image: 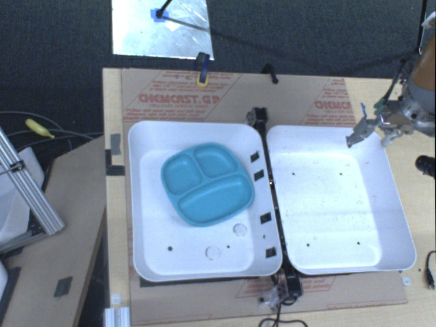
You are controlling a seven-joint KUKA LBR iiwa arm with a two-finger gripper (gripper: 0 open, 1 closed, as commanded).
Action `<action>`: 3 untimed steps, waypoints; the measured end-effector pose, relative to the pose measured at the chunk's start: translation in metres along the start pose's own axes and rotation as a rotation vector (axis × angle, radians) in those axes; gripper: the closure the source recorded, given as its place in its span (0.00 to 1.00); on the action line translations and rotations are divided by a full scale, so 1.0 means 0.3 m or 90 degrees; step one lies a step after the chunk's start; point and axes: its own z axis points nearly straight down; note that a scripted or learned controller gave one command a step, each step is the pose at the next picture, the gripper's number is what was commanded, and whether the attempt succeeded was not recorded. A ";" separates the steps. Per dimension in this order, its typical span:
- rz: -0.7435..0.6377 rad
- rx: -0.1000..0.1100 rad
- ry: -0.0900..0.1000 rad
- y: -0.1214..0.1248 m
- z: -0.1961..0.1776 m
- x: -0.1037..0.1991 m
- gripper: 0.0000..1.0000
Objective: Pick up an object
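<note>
The end effector (373, 133), spread open and holding nothing, is seen at right; the blue plate (207, 183) at centre-left must be reached next.

A blue three-compartment plate (207, 182) lies flat, slightly turned, in the left white bin (146, 148).

Two white bins sit side by side on a sheet of brown cardboard (177, 97) printed with red lettering. Left bin (146, 203), right bin (392, 210), black clips along the seam between them. Far back on the dark floor there's a shiny silver sheet (136, 19).
</note>
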 end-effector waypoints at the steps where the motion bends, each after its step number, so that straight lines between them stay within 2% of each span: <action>1: 0.003 -0.002 -0.001 -0.335 -0.205 0.036 0.00; 2: 0.003 0.004 0.001 -0.488 -0.062 0.015 0.00; 3: -0.004 0.000 0.001 -0.231 0.040 0.139 0.00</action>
